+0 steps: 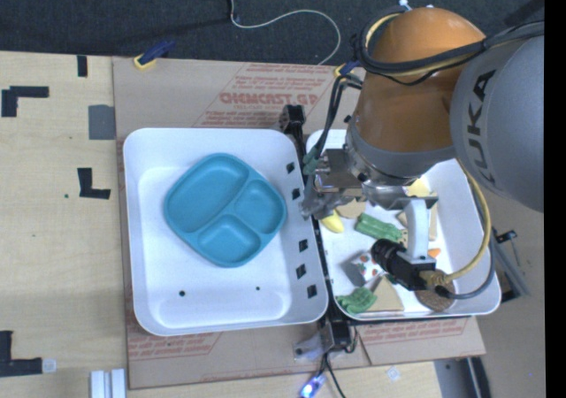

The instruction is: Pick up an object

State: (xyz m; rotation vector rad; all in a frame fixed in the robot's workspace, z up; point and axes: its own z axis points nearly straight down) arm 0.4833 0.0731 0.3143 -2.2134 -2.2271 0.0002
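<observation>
My gripper [318,200] hangs over the left edge of the right bin [478,303], just above a small yellow object [332,223]. Nothing shows between its tips. Several small things lie in this bin: a green piece [378,228], a grey piece [357,271], a green leafy item [357,302], a brown round item [435,290] and a white stick with an orange end [419,230]. The arm's orange band and grey wrist hide the bin's upper part.
The left bin [150,299] holds a blue divided plate [225,209], lying flat. The wall between the two bins [311,255] runs right beside the gripper. Cardboard lies under both bins, and a thin cable loops at the back.
</observation>
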